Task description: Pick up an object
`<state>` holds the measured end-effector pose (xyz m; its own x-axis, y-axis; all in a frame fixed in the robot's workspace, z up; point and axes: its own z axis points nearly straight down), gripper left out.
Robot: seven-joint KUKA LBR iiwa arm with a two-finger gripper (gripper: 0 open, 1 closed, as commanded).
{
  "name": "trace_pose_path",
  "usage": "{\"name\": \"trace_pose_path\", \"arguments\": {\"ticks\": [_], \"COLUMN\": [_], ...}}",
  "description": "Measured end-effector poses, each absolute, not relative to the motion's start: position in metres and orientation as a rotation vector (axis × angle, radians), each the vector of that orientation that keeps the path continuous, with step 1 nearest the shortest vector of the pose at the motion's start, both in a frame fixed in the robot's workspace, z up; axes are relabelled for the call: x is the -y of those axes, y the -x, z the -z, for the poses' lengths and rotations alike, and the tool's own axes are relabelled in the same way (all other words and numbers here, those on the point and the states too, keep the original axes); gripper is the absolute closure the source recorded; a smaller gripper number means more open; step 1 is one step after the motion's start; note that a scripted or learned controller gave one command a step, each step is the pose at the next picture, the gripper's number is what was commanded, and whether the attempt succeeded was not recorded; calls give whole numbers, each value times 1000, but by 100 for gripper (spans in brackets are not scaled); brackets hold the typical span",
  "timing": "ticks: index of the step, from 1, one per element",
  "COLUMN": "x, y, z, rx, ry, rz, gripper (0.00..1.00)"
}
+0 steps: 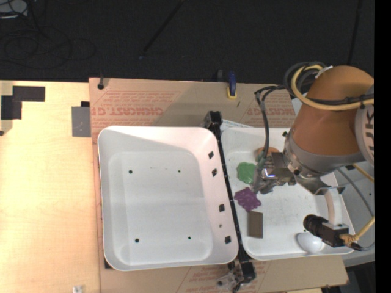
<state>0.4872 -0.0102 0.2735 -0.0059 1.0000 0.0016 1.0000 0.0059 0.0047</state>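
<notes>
Gripper (266, 177) low beside the green object (246, 172) in the right bin (287, 249), finger state unclear, nothing lifted yet.

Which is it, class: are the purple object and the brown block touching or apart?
Apart. The camera view shows white bin floor between the purple object and the brown block.

White bins (159, 258); pale wood worktop (43, 188); brown cardboard (153, 105) with red print. Green object (246, 172), purple object (247, 198), dark brown block (255, 224), orange object (267, 151), white object (308, 243). Arm (336, 118) grey, orange band.
</notes>
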Motion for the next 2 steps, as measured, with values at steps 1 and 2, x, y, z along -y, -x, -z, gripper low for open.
{"name": "trace_pose_path", "arguments": {"ticks": [1, 2], "x": [-36, -77], "y": [-535, -545], "z": [-333, -389], "rx": [-2225, -2225], "ry": [-2213, -2216], "rz": [-7, -5], "gripper": [100, 100]}}
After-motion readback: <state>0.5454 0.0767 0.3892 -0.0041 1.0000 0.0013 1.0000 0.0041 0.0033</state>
